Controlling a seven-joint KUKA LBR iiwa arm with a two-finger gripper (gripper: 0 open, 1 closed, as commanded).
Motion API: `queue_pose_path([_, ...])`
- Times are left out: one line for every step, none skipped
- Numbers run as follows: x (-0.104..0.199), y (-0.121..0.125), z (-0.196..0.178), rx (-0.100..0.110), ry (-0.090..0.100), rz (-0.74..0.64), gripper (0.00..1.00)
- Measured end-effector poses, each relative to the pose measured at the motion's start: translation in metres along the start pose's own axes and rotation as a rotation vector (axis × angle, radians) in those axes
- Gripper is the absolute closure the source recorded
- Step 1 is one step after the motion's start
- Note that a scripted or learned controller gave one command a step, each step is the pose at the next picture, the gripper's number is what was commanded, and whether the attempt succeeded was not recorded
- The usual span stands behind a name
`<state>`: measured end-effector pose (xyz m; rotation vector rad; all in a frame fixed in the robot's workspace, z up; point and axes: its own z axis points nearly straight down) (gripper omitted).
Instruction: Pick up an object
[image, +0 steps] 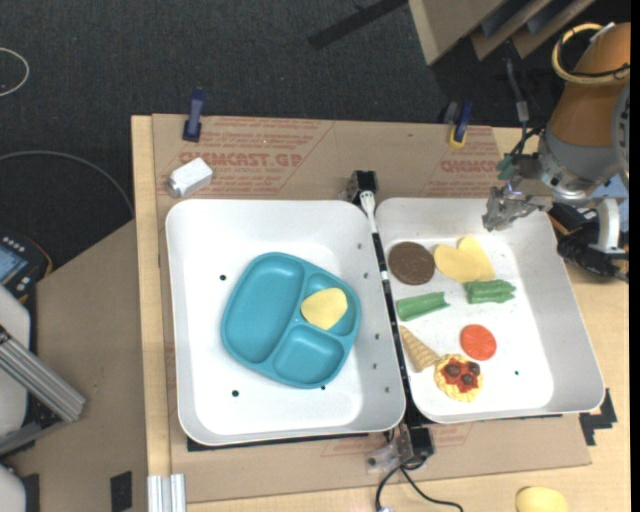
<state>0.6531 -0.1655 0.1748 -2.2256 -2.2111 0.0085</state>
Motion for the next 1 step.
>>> queue_pose_path([0.0565, -0.0251, -0.1391, -0.024, 0.0, -0.013, 1.0])
